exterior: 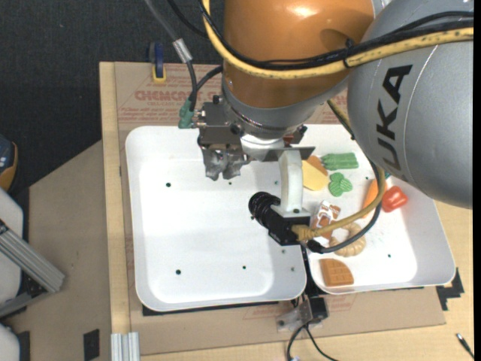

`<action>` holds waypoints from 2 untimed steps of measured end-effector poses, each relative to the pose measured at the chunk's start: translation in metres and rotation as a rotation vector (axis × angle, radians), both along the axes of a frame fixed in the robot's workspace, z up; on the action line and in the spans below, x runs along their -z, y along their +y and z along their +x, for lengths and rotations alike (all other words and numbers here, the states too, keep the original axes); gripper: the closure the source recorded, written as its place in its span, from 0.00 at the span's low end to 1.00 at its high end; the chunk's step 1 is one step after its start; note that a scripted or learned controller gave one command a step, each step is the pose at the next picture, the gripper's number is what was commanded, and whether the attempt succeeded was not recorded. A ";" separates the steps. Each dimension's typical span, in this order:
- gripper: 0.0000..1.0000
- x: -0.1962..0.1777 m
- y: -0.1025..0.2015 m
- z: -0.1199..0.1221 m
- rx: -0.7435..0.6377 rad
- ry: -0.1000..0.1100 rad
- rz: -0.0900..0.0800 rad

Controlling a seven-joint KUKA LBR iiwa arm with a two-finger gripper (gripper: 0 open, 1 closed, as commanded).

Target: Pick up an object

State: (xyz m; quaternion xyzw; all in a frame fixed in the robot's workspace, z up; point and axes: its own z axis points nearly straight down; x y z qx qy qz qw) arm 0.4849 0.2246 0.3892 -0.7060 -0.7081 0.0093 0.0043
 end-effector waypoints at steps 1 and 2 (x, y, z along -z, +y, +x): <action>1.00 -0.062 -0.017 -0.002 0.004 -0.025 0.010; 1.00 0.032 0.000 -0.007 0.002 -0.009 0.003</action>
